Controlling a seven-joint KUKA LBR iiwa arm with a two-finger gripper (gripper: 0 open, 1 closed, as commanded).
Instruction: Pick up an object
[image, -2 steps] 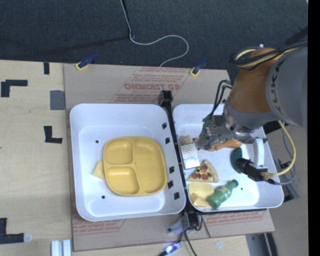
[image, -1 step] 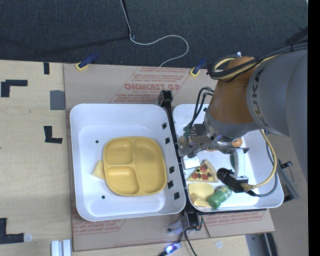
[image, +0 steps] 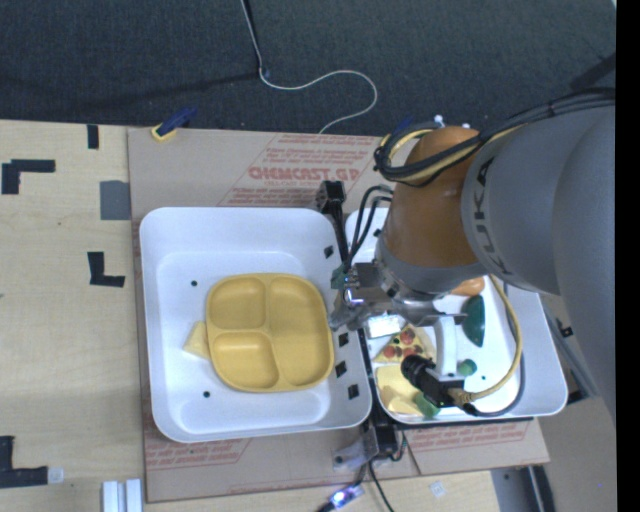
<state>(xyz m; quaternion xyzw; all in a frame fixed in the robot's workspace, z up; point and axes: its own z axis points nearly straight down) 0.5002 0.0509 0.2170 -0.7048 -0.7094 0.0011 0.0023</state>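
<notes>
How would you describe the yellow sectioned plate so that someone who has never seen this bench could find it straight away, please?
Start at the two white bins and take the left bin, the one away from the arm. The yellow sectioned plate lies on its floor, towards the wall shared with the other bin. It is the large rounded item moulded into three compartments, far bigger than the pale yellow piece peeking out at its left edge.

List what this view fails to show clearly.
- Gripper: hidden beneath the arm; its state can't be read.
- Right bin: mostly covered by the arm; its small objects are too cluttered to identify.
- Yellow item in the left bin: mostly under the divided plate.
</notes>
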